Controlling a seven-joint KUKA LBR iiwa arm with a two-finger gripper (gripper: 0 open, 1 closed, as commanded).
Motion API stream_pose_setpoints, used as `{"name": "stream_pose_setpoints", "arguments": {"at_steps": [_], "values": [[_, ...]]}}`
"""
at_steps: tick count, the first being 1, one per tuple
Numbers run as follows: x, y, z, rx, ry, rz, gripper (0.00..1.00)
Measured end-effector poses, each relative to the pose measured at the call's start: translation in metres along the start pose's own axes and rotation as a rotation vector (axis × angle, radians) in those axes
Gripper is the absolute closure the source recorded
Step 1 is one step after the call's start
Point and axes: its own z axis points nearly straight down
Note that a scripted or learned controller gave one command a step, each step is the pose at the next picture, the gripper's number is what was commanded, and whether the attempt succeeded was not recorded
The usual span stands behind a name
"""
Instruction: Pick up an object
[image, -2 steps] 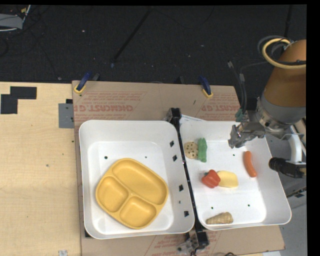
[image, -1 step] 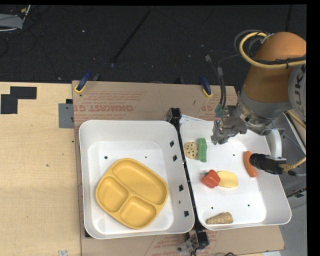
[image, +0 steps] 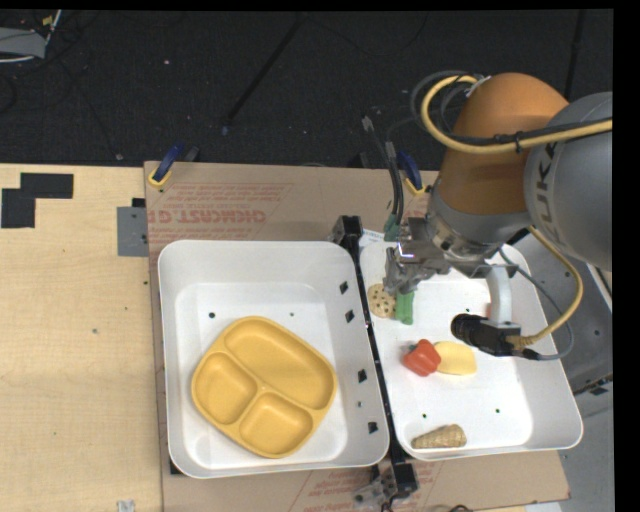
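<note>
The gripper (image: 404, 282) is hanging low over the right bin (image: 540, 425), near its left wall; whether it is gripping anything cannot be told. A small green object (image: 404, 308) is standing just beneath it, touching a tan perforated disc (image: 380, 299). A red pepper (image: 422, 357) and a yellow piece (image: 456, 358) are lying mid-bin; a tan cone (image: 440, 436) is sitting by the near rim. A yellow divided plate (image: 262, 384) is occupying the left bin (image: 185, 270).

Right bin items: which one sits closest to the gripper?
The green piece, directly under the gripper, next to the round tan cookie. The red piece lies further down the bin.
</note>
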Motion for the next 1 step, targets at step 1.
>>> {"name": "stream_pose_setpoints", "arguments": {"at_steps": [1], "values": [[-0.0304, -0.0796, 0.0366, 0.004, -0.001, -0.008, 1.0]]}}
